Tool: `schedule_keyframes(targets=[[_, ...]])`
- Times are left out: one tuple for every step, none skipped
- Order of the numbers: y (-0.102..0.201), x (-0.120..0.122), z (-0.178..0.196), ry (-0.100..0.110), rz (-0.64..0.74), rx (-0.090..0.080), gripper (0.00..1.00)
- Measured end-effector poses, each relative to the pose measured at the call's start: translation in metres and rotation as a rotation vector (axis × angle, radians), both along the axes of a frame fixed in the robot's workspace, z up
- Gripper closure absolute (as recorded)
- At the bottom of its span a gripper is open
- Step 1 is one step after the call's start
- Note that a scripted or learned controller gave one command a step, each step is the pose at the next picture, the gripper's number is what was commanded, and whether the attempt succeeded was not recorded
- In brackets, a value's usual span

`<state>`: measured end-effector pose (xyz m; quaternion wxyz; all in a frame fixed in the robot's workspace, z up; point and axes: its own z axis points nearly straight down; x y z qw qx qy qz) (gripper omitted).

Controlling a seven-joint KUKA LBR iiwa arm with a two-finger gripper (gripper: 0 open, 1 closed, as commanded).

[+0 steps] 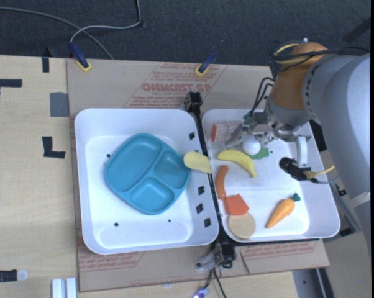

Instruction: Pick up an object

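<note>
My gripper (254, 135) hangs low over the far part of the right bin (317, 225), under the grey arm with its orange band. Directly beneath it sits a small white ball (252, 147) with a green piece (262, 154) beside it. A yellow banana (237, 161) lies just in front of the gripper. Left of it is a red and white packet (218, 131). Nearer the front are an orange sausage (221, 180), a red-orange block (237, 204), a tan round disc (241, 225) and a carrot (281, 211). Nothing looks lifted.
A pale yellow piece (197, 161) rests on the divider between the bins. The left bin (94, 228) holds a blue sectioned plate (147, 173). A black part with a cable (296, 167) hangs at the right side of the right bin, close to the arm.
</note>
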<state>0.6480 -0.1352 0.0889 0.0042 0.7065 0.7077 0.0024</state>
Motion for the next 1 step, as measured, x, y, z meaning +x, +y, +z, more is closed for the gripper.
schedule_keyframes(targets=[[-0.0005,0.0004,0.0105,-0.001,0.001,-0.002,1.00]])
